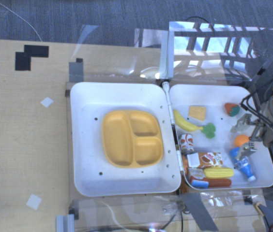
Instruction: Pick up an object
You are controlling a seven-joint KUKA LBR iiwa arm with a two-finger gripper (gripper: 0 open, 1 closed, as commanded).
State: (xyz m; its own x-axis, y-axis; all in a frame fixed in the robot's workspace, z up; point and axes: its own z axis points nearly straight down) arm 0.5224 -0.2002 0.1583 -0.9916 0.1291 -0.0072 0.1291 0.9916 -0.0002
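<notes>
My gripper (243, 138) reaches in from the right, low over the right side of the right bin (221, 95). Its two metal fingers (239, 124) stand apart, one on each side of a small orange ball (242, 140) that lies on the bin floor. The gripper is open and the ball sits in the gap. A blue and white bottle (243, 167) lies just in front of the gripper. A red and green fruit (232, 109) lies just behind it.
The right bin also holds a banana (185, 122), broccoli (208, 129), a yellow cracker (197, 112), a small can (186, 141), a snack box (210, 159), corn (218, 172) and a sausage (216, 181). A yellow divided plate (131, 138) lies in the left bin (85, 144).
</notes>
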